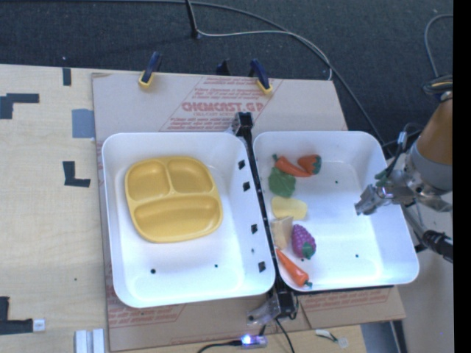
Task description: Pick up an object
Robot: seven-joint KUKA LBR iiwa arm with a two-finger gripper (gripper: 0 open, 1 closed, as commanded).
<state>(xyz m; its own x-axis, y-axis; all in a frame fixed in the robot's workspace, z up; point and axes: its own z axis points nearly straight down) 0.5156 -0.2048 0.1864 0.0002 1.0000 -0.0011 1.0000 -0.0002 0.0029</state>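
Progress: nothing is lifted yet, as far as the view shows; every toy food piece lies on the floor of the right bin (pixel 368 271), so the whole pick is left to do.
Hand: the hand (pixel 370 201) hangs over the right bin's right side, near its rim, at the end of the grey arm with the orange band (pixel 438 134).
Hand state: nothing sits between its fingers; whether they stand wide or narrow I cannot tell, since they blur together from this angle.
Candidate things: a carrot (pixel 292 169) and a red pepper (pixel 310 163) at the top of the cluster, a green leafy piece (pixel 281 183) just below them, a pale yellow piece (pixel 289 209), a purple bunch of grapes (pixel 303 241), and a second carrot (pixel 292 268) at the near end.
Thing relative to hand: all of them lie in a column along the bin's left wall, well apart from the hand, with bare bin floor between.
Nearest pick: by my judgement the grapes or the yellow piece, both leftward across the bin.
Left bin (pixel 118 197): holds a yellow divided plate (pixel 173 198), apart from the cluster.
Remaining: travel left, descend over one piece, close, lift.
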